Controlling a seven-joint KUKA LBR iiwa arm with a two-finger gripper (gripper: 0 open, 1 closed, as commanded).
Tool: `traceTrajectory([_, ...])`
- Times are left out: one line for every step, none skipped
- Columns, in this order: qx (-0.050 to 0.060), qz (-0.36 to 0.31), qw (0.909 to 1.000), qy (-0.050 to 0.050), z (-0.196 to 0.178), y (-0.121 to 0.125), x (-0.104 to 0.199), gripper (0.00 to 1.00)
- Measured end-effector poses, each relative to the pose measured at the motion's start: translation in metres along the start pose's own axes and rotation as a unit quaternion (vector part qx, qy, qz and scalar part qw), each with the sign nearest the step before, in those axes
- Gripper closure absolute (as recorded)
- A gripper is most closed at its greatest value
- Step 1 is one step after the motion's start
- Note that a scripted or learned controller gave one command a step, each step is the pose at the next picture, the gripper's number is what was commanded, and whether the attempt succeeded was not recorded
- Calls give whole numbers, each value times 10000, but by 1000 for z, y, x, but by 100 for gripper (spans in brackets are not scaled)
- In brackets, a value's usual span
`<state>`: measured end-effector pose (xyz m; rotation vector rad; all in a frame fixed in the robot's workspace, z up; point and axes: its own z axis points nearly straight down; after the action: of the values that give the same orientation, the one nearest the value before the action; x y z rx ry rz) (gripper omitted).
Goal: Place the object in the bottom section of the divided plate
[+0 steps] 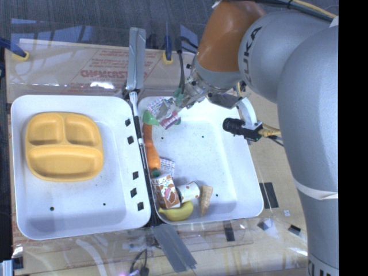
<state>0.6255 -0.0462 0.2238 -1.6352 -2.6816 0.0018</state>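
A yellow divided plate (63,145) lies in the left bin (69,211), with its wide bottom section (63,161) bare and two smaller sections above it. My gripper (181,100) hangs over the far left corner of the right bin (230,165), under the orange wrist band. A crinkled silver and pink packet (166,113) sits right at the gripper's tip. From this angle I cannot make out whether the packet is held or just touched.
Along the right bin's left wall lies a carrot (152,148) with its green top by the packet. Near the front are a small wrapper (167,164), a brown carton (165,191), a white cup (189,190), a banana (177,211) and a cone (205,199).
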Motion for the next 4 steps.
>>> traceTrajectory([-4, 831, 9965, -5, -34, 24, -22, 100])
traceTrajectory([17, 199, 9998, 10, 12, -66, 68, 100])
traceTrajectory([-12, -1211, 9926, -17, -60, -48, -19, 100])
traceTrajectory([-8, -1388, 9903, -7, -58, 8, 30, 100])
